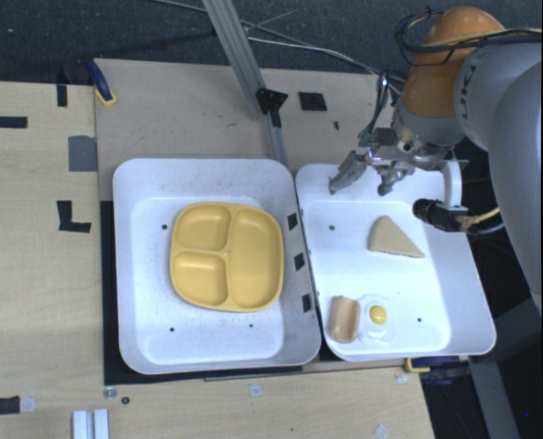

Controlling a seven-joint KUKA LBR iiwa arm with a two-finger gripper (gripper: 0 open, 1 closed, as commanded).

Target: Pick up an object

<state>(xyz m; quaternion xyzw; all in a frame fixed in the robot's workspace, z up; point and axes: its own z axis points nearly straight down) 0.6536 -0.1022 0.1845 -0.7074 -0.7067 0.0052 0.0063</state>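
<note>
Two shallow white bins are seen side by side on the bench [34, 245]. The left bin [143, 245] is largely taken up by a yellow divided plate [226, 255], which is set near its middle, with bare white floor left all round it up to the raised rim. The right bin [454, 291] is less crowded: a wide stretch of bare floor is left across its upper and middle part, and its near rim is approached by two small items.

The gripper [367, 183] is held over the far left corner of the right bin, just inside the rim, with its two fingers spread apart and nothing between them. A slanted metal bar [239, 48] is seen running down to the gap between the bins, just left of the gripper.

The nearest object, a tan wedge [395, 239], is found lying flat on the bin floor below and to the right of the gripper, apart from it and well clear of the walls. It is shaped like a triangle with a rounded edge, pale beige and matte. Near the front rim a small brown bread-like roll [344, 318] is placed, and just beside it a toy fried egg [377, 317], white with a yellow centre.
</note>
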